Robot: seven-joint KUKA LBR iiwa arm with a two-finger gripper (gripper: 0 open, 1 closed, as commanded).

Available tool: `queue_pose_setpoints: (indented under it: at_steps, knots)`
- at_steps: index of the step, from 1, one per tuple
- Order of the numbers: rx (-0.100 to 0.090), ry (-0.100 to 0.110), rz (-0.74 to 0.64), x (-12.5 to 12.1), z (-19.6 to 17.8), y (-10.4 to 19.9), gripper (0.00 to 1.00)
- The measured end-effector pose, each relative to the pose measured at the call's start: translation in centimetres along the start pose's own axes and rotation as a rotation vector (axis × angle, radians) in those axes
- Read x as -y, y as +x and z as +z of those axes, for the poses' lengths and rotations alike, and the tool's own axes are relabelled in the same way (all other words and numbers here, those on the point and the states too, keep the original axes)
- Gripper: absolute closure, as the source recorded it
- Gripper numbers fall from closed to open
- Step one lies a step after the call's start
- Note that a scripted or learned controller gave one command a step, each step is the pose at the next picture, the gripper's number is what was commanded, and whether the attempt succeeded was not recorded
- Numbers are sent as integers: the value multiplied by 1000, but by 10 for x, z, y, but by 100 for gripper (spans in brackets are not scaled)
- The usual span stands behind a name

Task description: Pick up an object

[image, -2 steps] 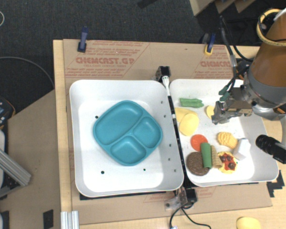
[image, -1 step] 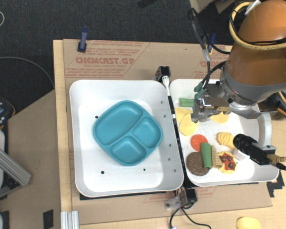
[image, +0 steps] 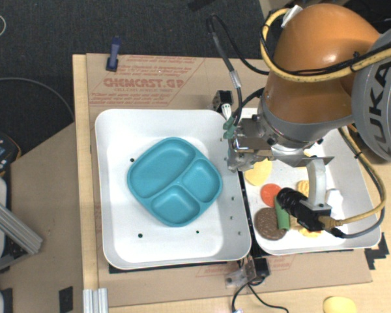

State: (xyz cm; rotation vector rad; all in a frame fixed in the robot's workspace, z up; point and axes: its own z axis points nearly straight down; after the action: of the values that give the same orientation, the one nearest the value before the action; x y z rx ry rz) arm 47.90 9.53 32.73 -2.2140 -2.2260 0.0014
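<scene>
Looking down on a tan bench board printed with red lettering (image: 143, 77), bearing two shallow white bins side by side. Watching a grey robot arm with an orange band (image: 319, 64) reaching in from the right and hanging over the far part of the right white bin (image: 360, 175).

Finding the left white bin (image: 111, 194) holding a single thing: a teal plastic plate with three compartments (image: 174, 181), lying flat and turned at an angle near the middle, well apart from the bin's left wall.

Spotting the two-finger gripper (image: 247, 150) low under the wrist, hovering just above the seam between the two bins, at the right bin's left edge; not possible to tell from this angle whether open, closed or gripping anything.

Noting small things clustered in the near left part of the right bin:
- a brown round disc (image: 268, 222) lying close to the near rim
- a pale yellow flat piece (image: 259, 172) lying just beside the gripper, on its near side
- an orange-red round piece (image: 270, 192) sitting between those two
- a small green piece (image: 283, 218) touching the disc's right edge
- a small yellow piece (image: 311, 231) lying further right, partly hidden

Catching a small blue object (image: 114, 54) lying at the board's far edge.
</scene>
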Motion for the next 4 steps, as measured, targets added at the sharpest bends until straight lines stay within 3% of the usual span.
queue_pose_setpoints:
  at_steps: [1,2,3,4]
  knots:
    - [-3,-21,3,-18,-147,-4,100]
    - [1,-6,2,-17,-148,-3,100]
    - [3,8,11,2,-61,-42,100]
    - [1,8,2,1,19,-3,100]
